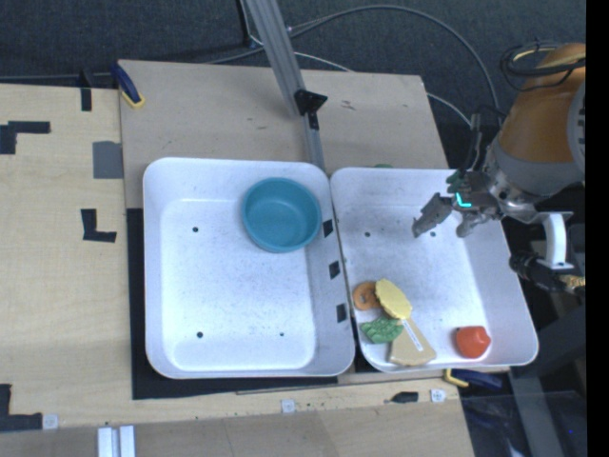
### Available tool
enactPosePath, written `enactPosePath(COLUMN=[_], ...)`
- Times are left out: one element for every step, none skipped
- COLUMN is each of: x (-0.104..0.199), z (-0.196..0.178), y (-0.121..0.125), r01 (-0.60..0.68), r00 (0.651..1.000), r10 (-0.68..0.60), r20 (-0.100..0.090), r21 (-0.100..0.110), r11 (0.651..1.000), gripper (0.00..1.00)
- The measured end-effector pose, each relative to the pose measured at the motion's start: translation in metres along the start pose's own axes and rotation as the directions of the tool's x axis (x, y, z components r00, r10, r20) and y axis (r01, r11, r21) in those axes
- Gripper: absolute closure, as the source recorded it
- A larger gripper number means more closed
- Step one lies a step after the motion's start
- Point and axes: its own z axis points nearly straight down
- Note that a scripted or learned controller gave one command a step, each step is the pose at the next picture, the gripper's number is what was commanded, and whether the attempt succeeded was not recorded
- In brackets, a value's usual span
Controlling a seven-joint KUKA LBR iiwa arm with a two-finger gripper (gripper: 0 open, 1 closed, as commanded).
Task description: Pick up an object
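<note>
Camera view shows the toys huddled at the near end of the right bin (495, 255) — a red ball (472, 341), a yellow piece (393, 300), a green bit (382, 330). The pincer (445, 215) hangs open and holds nothing, well apart from them, so it could close on air. The crowded toys could slip away. No writing can be read.
</note>
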Motion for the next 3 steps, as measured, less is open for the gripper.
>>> enactPosePath(x=[0.000, -0.001, -0.009], z=[0.000, 0.053, 0.111], y=[0.000, 0.009, 0.009], r01=[0.000, 0.000, 0.000], r00=[1.000, 1.000, 1.000], r10=[0.000, 0.000, 0.000], r20=[0.000, -0.001, -0.001], r21=[0.000, 0.004, 0.004], r11=[1.000, 1.000, 1.000], gripper=[0.00, 0.00, 0.00])
